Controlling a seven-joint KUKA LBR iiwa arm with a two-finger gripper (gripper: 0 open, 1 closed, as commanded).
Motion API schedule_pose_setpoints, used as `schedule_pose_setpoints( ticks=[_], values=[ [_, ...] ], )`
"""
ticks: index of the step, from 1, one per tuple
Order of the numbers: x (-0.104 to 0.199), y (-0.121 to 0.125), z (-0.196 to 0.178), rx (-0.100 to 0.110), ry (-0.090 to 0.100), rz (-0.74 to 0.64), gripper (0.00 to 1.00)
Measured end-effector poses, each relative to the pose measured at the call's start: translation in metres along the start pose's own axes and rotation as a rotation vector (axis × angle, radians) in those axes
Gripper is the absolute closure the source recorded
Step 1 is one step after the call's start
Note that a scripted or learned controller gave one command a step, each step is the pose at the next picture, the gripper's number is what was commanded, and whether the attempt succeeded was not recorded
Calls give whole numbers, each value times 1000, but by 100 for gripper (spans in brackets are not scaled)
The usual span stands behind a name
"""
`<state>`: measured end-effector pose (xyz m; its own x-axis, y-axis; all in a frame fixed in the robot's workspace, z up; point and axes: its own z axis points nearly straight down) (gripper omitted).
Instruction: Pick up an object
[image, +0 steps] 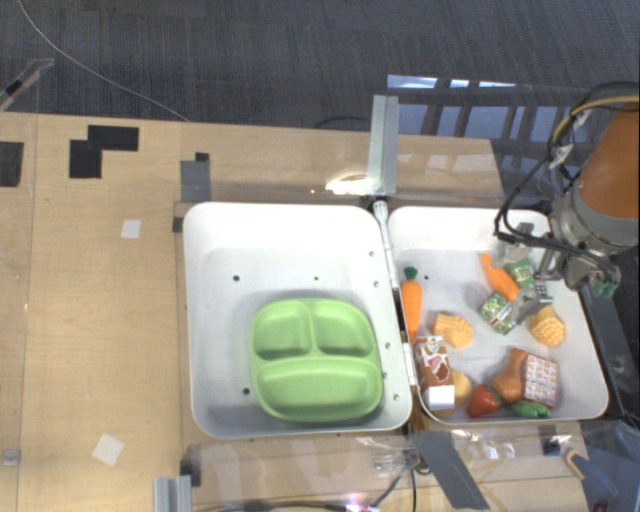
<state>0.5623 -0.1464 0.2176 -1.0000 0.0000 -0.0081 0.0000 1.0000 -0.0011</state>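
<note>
While my pincer (536, 300) hangs low over the right bin (455, 228), I cannot tell if it is spread or pressed together, because my own arm (608, 185) covers most of it. I do not see any toy between its tips. Lots of toy food lies in this bin, and any one of them could be my pick. Right by my pincer there is a small green packet (498, 311), a bumpy yellow piece (546, 326) and an orange carrot (498, 276) that lies up near the back wall. Another carrot (411, 300) lies by the wall between the two bins. A red box (540, 380) and a few more toys sit at the front. The left bin (215, 300) has a green plate (316, 358) in it. I think the trouble is how close the toys are. My tips could land on two at once, or push the packet away. Then I would lift up with nothing.
</note>
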Motion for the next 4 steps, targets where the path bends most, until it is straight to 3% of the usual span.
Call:
schedule_pose_setpoints(
  ticks=[1, 2, 3, 4],
  values=[
    [-62, -20, 117, 0, -3, -61, 0],
    [-1, -39, 128, 2, -6, -73, 0],
    [35, -31, 127, 3, -9, -86, 0],
    [29, -30, 112, 8, -28, -93, 100]
  ],
)
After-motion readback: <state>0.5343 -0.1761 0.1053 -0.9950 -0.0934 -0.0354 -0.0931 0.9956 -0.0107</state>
